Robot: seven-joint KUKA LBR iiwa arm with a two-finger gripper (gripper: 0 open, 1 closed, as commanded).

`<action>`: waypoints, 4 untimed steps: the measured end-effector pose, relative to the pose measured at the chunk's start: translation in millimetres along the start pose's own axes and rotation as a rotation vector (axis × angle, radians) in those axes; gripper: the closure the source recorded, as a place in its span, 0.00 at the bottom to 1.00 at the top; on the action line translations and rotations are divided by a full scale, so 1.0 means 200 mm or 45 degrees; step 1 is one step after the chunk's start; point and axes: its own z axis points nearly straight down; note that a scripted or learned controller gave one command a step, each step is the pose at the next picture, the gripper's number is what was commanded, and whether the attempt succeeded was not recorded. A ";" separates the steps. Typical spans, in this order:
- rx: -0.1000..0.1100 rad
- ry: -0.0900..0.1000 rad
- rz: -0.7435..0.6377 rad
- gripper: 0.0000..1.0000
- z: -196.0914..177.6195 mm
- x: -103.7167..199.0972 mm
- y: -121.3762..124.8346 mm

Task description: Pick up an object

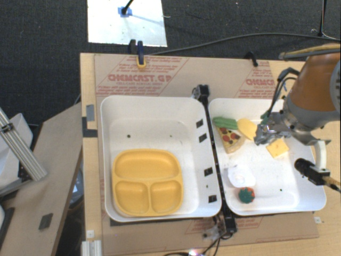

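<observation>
- My gripper (265, 134) hangs low over the right-hand shallow white bin (314, 199), just beside the flat yellow cheese-like square (277, 149) and the pale yellow rounded piece (246, 127). I judge that puts me over the densest cluster, where a descent is likeliest to meet something.
- Whether my hand is released or clenched, I cannot tell; the metal at the tip is a blur against the bin floor, and I see nothing clearly held.
- Candidates to pick all lie in this right bin: the toy pizza slice with red dots (230, 138), a green strip (224, 122) touching its upper edge, a small white lump (240, 176), and a green-and-red round toy (246, 194) nearer the front.
- The yellow three-compartment plastic tray (148, 182) sits alone in the left-hand white bin (122, 111) (well apart from my reach now).
- My wrist and its orange band (318, 78) hide part of the right bin's far corner, and my arm runs off the frame's edge.
</observation>
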 end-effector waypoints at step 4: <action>0.008 0.002 -0.005 1.00 -0.15 0.86 -0.04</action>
